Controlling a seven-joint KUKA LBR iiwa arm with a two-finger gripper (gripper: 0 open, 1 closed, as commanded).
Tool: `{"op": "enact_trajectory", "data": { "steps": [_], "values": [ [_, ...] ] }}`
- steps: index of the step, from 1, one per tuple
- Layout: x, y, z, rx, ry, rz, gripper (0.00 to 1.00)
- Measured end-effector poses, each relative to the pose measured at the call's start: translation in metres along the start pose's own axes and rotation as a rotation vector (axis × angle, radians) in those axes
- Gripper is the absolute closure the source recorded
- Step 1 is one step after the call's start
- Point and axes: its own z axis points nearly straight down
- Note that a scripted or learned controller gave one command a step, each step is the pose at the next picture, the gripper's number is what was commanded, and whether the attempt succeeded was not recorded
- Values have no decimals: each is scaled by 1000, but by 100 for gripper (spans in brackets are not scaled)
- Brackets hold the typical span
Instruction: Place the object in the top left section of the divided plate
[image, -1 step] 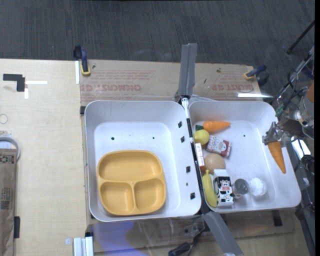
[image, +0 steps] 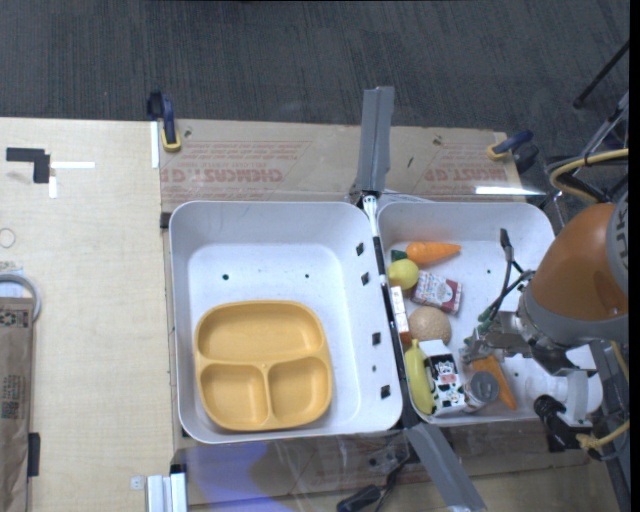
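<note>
Right bin, near edge: the right bin (image: 520, 215) holds a cluster of items along its near wall. A white printed carton (image: 446, 380) lies beside a yellow banana (image: 416, 378), with a grey can (image: 483, 390) and an orange wedge (image: 503, 386) just to its right.
Gripper: the gripper (image: 478, 343) hangs low over this cluster, above the can and carton. The wrist hides the fingers; whether they are apart or together cannot be told. No item is visible between them.
Arm: the grey arm with orange band (image: 590, 262) enters from the right, over the right bin.
Right bin, middle to far: a tan round item (image: 429, 324), a red and white packet (image: 437, 291), a yellow lemon (image: 402, 272) and an orange carrot (image: 433, 253).
Task object: judged to be one of the items under the gripper; all candidates remain in the right bin.
Divided plate: the yellow plate (image: 263, 362) sits in the left bin (image: 260, 225), nothing resting on it. The large far section is the probable target.
Progress: early stage. Pickup is not confirmed. Remaining steps: secure an item, lift, carry across the divider between the bins, release in the top left section.
</note>
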Motion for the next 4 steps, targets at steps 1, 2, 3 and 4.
{"op": "enact_trajectory", "data": {
  "steps": [1,2,3,4],
  "values": [
    [5,0,-1,-2,0,210,100],
    [-2,0,-1,-2,0,416,100],
    [-9,0,-1,-1,0,572,100],
    [-11,0,-1,0,0,724,100]
  ]
}}
